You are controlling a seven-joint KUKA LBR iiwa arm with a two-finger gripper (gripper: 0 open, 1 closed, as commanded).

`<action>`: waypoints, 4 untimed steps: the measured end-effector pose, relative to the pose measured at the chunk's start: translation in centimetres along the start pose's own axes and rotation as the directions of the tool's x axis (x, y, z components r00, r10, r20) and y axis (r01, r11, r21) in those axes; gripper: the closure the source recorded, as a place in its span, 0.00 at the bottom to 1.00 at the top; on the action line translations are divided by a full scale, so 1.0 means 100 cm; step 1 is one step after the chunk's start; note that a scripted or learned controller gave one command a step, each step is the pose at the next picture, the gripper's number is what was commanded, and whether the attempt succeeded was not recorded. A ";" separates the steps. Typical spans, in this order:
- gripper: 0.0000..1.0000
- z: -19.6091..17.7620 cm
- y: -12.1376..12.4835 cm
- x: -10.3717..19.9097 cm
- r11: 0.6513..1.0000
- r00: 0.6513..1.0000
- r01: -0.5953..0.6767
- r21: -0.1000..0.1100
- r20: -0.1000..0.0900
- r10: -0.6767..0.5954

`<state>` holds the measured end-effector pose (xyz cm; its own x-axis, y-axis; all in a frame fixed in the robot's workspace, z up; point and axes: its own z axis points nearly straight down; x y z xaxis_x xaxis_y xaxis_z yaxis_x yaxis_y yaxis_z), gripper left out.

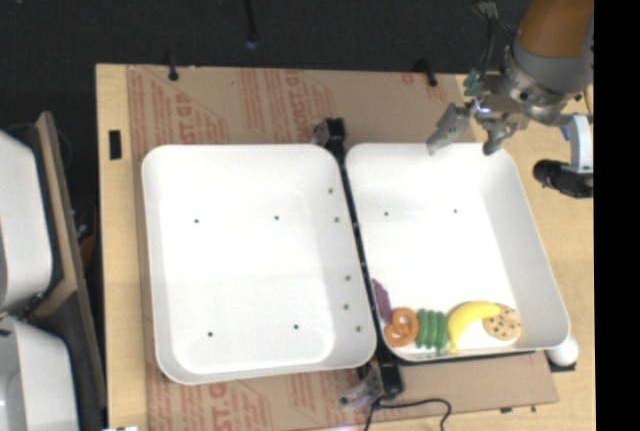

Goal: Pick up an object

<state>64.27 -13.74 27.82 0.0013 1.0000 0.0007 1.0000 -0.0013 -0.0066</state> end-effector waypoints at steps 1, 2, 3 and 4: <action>0.00 -0.004 0.001 0.000 1.000 1.000 0.001 -0.008 0.001 -0.001; 0.00 0.045 0.002 -0.010 1.000 1.000 0.000 -0.004 0.001 0.000; 0.00 0.106 0.003 -0.005 1.000 1.000 0.001 -0.002 0.000 -0.001; 0.00 0.167 0.008 -0.006 1.000 1.000 0.001 -0.002 0.001 -0.001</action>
<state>64.96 -14.33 11.10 0.0003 1.0000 0.0002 1.0000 -0.0003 -0.0048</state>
